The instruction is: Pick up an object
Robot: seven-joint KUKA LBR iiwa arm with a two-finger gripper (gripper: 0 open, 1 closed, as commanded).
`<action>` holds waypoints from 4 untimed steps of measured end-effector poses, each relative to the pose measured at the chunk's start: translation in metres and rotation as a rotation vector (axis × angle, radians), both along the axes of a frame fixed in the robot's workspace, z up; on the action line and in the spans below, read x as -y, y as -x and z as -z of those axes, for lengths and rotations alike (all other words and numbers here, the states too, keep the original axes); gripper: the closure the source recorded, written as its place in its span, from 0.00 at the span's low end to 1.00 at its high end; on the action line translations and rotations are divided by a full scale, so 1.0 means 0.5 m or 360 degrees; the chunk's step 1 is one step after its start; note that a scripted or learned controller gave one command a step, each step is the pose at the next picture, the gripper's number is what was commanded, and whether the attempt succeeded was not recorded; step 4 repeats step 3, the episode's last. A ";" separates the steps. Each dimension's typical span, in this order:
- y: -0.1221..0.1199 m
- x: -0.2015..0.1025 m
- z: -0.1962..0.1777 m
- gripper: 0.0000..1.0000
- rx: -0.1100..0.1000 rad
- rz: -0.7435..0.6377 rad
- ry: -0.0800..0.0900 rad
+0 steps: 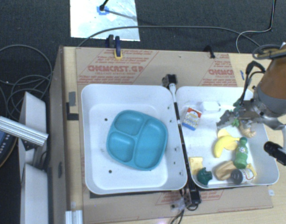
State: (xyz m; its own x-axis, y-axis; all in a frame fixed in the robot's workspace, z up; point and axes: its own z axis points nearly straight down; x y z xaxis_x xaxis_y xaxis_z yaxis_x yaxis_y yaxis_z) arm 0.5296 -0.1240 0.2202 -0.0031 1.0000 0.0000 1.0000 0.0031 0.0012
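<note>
The two-finger gripper [237,119], finger state indeterminable, hovered just above the curved yellow plastic banana [225,143], lying crosswise below it.

The gripper [237,118] hangs over the upper middle of the right bin [273,174]. Directly below it the way is crowded: a yellow banana [224,144] lies just under the fingers, a green bottle [241,153] stands beside that, and a brown piece [222,170] and a can [240,175] lie farther toward the bin's near rim (all nearly touching). Off to its left, bare white floor lies between the tool and a small red-and-white carton [191,117]. Farther left, past the divider [178,125], a blue compartment plate [136,139] fills the middle of the left bin [94,125], with open floor around it.
</note>
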 end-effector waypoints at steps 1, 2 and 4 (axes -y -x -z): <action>0.014 0.061 0.254 0.00 -0.0002 0.0004 0.0000; 0.012 0.061 0.232 1.00 0.0002 0.0003 0.0001; -0.103 -0.087 0.070 1.00 0.0005 -0.0002 -0.0001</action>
